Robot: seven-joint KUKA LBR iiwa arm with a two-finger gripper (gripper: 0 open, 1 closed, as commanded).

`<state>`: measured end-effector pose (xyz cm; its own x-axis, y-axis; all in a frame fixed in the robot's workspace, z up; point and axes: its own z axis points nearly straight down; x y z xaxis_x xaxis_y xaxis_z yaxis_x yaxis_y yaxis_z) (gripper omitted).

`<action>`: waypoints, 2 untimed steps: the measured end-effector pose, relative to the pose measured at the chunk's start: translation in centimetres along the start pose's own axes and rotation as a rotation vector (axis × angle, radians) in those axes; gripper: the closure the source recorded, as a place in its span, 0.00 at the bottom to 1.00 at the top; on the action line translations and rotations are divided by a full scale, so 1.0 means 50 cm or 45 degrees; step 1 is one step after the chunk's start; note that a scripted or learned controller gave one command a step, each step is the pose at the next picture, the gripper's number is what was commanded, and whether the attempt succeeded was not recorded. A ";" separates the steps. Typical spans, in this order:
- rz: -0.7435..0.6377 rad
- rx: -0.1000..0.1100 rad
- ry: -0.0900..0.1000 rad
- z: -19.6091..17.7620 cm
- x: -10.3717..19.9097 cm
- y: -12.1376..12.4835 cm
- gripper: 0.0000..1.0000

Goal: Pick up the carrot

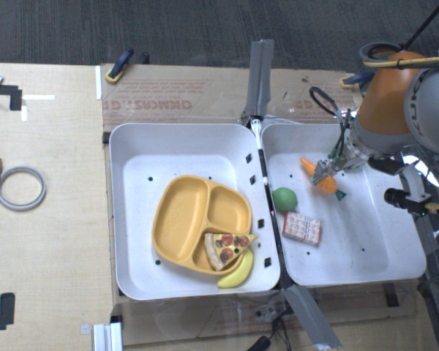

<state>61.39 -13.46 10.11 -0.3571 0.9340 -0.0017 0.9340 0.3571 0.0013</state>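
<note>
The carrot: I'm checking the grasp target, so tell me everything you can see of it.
The carrot is small, orange and plastic-looking, with a green bit at its lower right end. It lies slanted on the floor of the right bin, near the back, above the green ball. The gripper is right on its middle, hiding part of it; a real grip cannot be confirmed.

The tool (329,172) covers the carrot's (318,175) middle, and the arm (413,108) is cut off at right.
</note>
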 end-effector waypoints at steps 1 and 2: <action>-0.125 0.001 -0.001 -0.187 -0.070 -0.096 1.00; -0.126 0.001 0.000 -0.187 -0.069 -0.096 0.00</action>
<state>58.14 -18.40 19.43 -0.4473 0.8944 -0.0022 0.8944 0.4473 0.0007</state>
